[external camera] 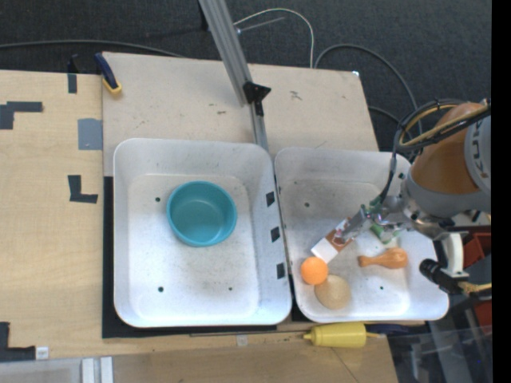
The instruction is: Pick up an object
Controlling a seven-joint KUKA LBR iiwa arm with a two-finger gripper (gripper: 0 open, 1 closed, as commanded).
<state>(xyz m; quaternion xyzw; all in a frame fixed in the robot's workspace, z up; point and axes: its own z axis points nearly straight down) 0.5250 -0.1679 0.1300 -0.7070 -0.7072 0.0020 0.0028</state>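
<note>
In the right bin (319,170), my gripper (377,220) hangs low at the right side, under the grey wrist with its orange band. A small white and brown packet (334,242) lies just left of the gripper, close to or touching it. An orange drumstick-shaped toy (383,258) rests right below the gripper. Nearer the front, an orange ball (314,271) sits against a beige rounded lump (333,292). The left bin (144,294) holds a teal bowl (201,213).
A yellow bottle (338,335) lies on the bench in front of the right bin. A slanted metal pole (227,46) rises behind the bins. Cables run over the dark floor at the back right.
</note>
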